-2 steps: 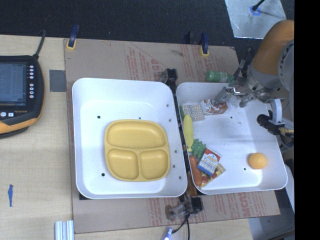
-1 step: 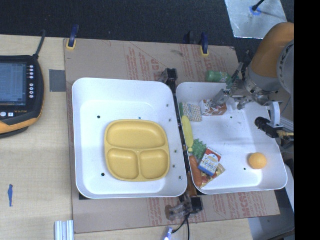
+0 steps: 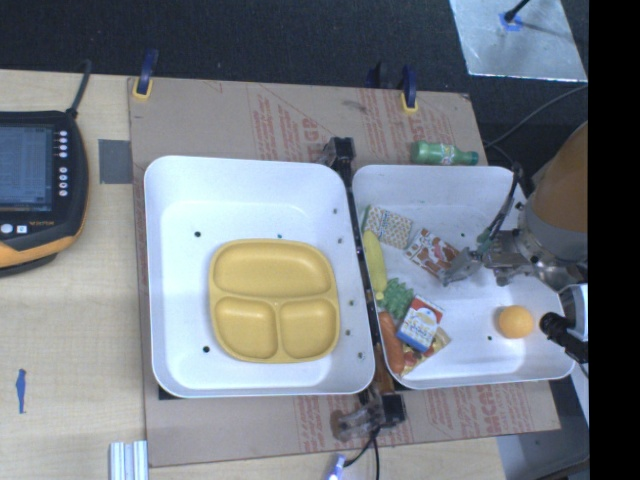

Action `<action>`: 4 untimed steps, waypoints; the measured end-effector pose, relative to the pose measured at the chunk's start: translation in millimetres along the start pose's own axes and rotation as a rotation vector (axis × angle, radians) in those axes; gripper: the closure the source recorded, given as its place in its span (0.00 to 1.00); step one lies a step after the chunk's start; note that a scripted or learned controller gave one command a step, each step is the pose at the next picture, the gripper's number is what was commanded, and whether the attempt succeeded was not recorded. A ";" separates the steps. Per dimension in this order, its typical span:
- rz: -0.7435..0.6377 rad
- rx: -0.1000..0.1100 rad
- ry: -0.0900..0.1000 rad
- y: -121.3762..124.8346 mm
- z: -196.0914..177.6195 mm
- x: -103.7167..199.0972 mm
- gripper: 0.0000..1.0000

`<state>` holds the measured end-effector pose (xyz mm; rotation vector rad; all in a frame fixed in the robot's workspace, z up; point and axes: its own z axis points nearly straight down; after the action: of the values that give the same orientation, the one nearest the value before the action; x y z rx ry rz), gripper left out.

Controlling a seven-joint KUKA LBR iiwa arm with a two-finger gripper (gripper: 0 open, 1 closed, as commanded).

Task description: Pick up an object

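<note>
The right bin (image 3: 470, 186) holds several small items. A yellow corn cob (image 3: 374, 258) and a green leafy piece (image 3: 397, 296) lie along its left wall, with an orange carrot-like piece (image 3: 388, 346) below them. A checked packet (image 3: 393, 228) and a red-and-white packet (image 3: 430, 251) lie near the middle. A blue, white and red packet (image 3: 420, 325) sits lower down, and an orange ball (image 3: 515, 321) rests at the lower right. My gripper (image 3: 465, 266) hangs low over the bin's middle, just right of the red-and-white packet and up-left of the ball.
The left bin (image 3: 170, 268) holds a yellow divided tray (image 3: 272, 298). A green bottle (image 3: 445, 153) lies on the cardboard behind the right bin. A teach pendant (image 3: 30, 193) sits at the far left. The arm's body (image 3: 555, 218) covers the right bin's right edge.
</note>
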<state>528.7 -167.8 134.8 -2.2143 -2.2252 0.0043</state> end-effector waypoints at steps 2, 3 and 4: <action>0.000 -0.010 -0.001 96.8 38.1 50.5 0.00; -0.003 0.020 0.007 124.5 42.6 29.1 0.00; 0.003 -0.002 0.001 127.6 -0.1 -10.5 0.00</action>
<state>656.4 -177.7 134.4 -2.2177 -2.2224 0.0015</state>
